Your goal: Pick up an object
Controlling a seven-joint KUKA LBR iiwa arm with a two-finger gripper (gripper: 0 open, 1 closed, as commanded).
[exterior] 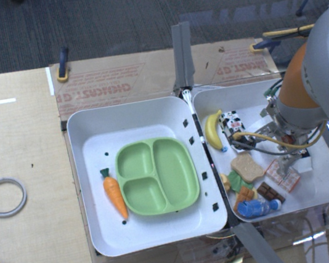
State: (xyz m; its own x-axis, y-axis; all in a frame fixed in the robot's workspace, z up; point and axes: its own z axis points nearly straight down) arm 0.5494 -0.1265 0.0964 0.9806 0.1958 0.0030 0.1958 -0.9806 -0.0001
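red print on the cardboard sheet (119, 79) behind the bins, upper middle of frame, w/ more on its right part near upper right. letters appear upside down/mirrored, too blurred to read. nothing else legible.

Setting was a robotics lab: grey industrial arm (327, 57) over a plywood table (18, 152), two white bins (87, 190) of toy food, clamps (63, 64), a tape roll (4, 197).

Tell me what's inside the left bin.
The left bin holds a green divided plate and a toy carrot beside the plate's left edge. Whatever lies under the plate is covered.
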